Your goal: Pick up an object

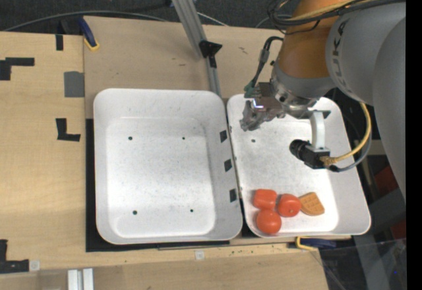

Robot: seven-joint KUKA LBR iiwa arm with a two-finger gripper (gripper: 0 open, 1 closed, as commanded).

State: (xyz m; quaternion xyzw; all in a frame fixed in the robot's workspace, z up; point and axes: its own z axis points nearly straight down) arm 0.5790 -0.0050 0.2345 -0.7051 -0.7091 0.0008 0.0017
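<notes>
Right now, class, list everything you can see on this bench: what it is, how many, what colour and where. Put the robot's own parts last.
Red round objects: three, red, clustered at the near end of the right bin.
Orange piece: one, orange-tan, just right of the red cluster, same bin.
Bins: two, white, side by side; left bin, right bin.
Bench: one, light wood, with black tape marks on its left part.
Metal bar: one, grey, slanting down from the top to the bins' far edge.
Arm: one, grey with an orange band, reaching in from the right.
Tool: one, dark grey, over the far end of the right bin.
</notes>
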